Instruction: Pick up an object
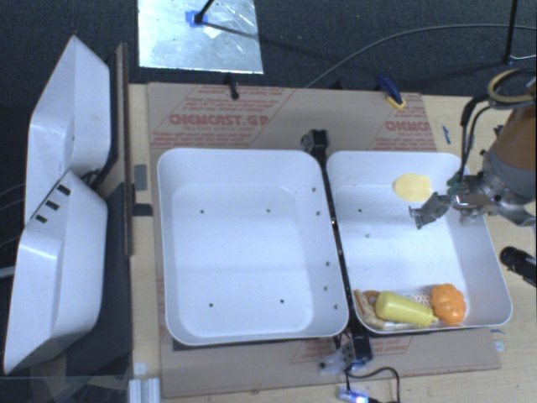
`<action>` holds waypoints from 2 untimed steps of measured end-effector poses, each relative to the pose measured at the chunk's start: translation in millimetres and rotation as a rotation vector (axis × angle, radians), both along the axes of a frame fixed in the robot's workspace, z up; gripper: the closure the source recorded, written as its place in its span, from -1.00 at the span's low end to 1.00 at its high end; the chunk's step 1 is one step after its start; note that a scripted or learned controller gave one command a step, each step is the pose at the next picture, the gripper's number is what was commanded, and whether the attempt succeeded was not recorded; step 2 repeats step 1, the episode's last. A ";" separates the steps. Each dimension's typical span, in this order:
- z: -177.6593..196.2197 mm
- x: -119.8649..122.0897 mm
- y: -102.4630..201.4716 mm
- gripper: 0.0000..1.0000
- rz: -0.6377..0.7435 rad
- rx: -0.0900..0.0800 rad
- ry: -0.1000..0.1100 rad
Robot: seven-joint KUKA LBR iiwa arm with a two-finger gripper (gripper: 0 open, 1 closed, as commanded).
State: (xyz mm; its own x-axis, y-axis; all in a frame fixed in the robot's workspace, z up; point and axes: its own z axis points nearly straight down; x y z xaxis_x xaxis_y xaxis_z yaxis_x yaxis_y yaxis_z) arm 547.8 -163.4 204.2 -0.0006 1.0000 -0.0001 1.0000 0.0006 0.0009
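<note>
Hovering jaws (425, 214), flat round yellow disc (413, 187)

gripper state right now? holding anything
Gripper: above the right bin, beside the yellow disc, nothing visibly held; open or shut cannot be told.

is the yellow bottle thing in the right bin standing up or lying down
Lying down. The yellow bottle rests on its side along the near wall of the right bin, long axis running left to right, beside the orange object.
</note>
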 end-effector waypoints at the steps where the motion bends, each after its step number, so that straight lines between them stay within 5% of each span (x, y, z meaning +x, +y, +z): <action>1: 8.6 15.4 -29.5 -1.00 -0.002 -0.001 -0.001; 2: 8.6 15.4 -29.5 -1.00 -0.002 -0.001 -0.001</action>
